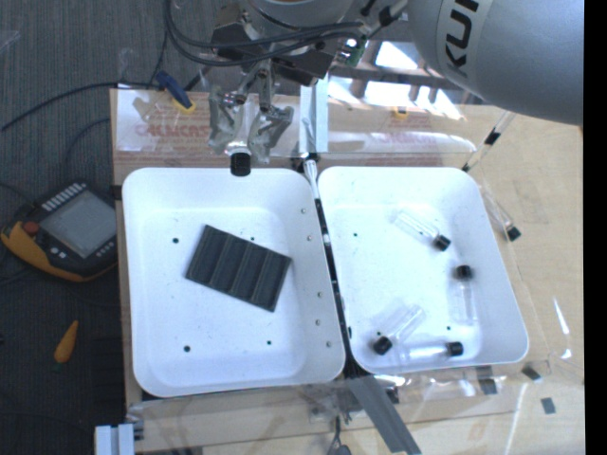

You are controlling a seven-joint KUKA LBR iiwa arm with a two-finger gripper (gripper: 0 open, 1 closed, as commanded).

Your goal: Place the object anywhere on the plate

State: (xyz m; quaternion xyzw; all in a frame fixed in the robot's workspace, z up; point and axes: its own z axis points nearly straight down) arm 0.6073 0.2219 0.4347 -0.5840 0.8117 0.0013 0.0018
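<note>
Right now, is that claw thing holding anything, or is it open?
Gripper: above the far edge of the left bin; a clear vial with a black cap hangs between its jaws, so it is shut on it.

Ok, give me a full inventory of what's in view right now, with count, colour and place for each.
bins: two, white, side by side on the bench.
ridged plate: one, dark grey, lying flat in the left bin.
vials: four, clear with black caps, in the right bin; one near its top, one by its right wall, two near the bottom edge.
teach pendant: one, grey screen in an orange and black case, on the floor left of the bench.
arm: one, grey with an orange band, reaching in across the top.
hand: one, metallic, above the left bin's top edge, a small clear black-capped vial between its fingers.
</note>
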